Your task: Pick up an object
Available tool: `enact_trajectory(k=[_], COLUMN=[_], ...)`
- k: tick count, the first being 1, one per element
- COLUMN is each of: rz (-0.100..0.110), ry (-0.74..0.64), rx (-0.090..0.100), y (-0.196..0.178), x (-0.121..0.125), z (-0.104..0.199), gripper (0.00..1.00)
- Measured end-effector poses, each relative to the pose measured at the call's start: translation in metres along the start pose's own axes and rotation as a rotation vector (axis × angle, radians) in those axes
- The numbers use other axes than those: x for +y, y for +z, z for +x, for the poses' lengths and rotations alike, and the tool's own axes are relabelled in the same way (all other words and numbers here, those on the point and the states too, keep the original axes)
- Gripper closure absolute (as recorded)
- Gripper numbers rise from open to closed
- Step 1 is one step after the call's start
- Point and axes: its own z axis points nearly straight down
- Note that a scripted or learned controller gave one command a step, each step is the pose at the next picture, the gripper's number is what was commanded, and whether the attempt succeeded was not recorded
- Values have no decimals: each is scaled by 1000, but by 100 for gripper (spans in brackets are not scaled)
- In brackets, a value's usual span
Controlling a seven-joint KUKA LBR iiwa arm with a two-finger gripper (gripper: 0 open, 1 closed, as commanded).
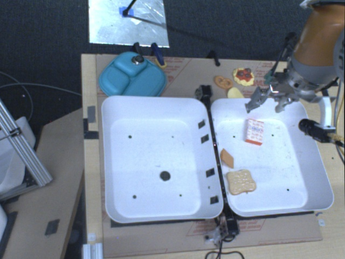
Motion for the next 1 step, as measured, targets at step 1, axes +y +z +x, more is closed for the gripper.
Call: enact_trajectory(k=[1], rz=[-3], ry=[7], rx=[-4], y=[93], x=[50], z=[-102], gripper=[0])
